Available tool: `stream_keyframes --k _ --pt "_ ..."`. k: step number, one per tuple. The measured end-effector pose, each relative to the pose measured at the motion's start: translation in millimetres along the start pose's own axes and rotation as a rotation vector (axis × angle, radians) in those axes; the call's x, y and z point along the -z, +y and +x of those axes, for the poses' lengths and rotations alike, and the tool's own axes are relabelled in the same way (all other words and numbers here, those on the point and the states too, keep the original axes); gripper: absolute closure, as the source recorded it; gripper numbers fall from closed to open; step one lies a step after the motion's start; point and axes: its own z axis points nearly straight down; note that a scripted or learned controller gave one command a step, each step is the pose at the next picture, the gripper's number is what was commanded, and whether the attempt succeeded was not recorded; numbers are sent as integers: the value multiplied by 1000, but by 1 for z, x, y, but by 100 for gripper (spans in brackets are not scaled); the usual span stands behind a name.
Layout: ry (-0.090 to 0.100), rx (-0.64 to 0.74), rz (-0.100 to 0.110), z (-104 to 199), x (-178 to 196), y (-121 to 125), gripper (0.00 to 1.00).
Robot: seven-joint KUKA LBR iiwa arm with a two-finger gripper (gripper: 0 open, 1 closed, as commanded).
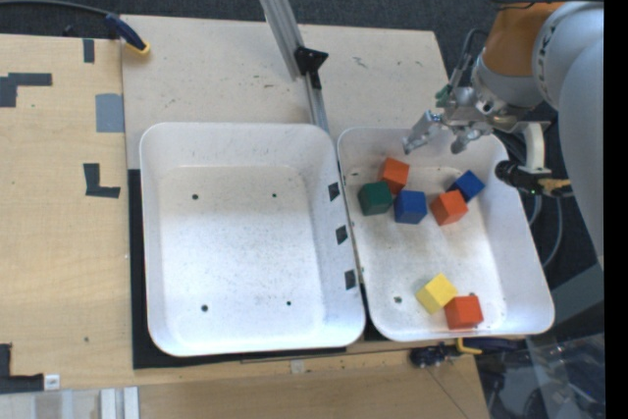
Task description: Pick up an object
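The right bin holds several small blocks. An orange block, a dark green block and a blue block cluster near its far left. Another orange block touches a smaller blue block to their right. A yellow block and an orange-red block lie near the front edge. My gripper hangs open over the bin's far edge, above and right of the first orange block, with nothing between its fingers.
The left bin stands beside the right one. A slanted metal rail runs down to the gap between the bins. My grey arm with its orange band enters from the right. A cable lies at the back left.
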Motion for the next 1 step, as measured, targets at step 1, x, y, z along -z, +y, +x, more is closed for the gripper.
stream_keyframes --k 1 --pt "-1 -2 3 2 -59 6 0"
